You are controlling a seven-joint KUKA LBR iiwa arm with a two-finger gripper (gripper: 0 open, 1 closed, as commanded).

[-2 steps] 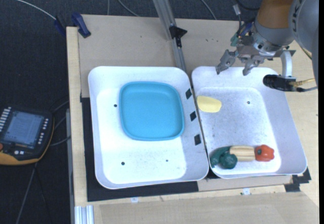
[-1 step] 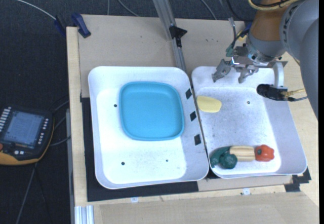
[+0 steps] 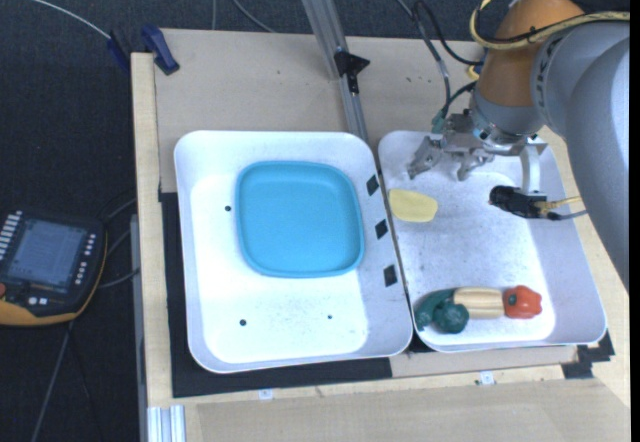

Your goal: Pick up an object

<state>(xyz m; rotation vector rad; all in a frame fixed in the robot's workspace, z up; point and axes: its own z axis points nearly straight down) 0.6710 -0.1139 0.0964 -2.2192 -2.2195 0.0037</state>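
- At the right bin's [image 3: 570, 260] near edge lie a green toy [image 3: 442, 313], a tan stick [image 3: 480, 302] and a red piece [image 3: 521, 302], touching in a row.
- Mid-bin, a pale yellow piece [image 3: 413, 205] lies by the divider.
- The left bin [image 3: 200, 230] holds a blue plate [image 3: 299, 218].
- At the far end, the gripper [image 3: 447, 161] hangs with fingers spread, grasping nothing.

The arm [image 3: 590, 80] fills the upper right of the frame as a broad, smooth grey casing; below its rounded end sits a glossy orange band [image 3: 520, 55], domed on top; a yellow cable loops over the dome, with thin black cables trailing down its left side; beneath hangs the claw [image 3: 452, 162], pale metallic grey, with short splayed prongs and small dark fittings.
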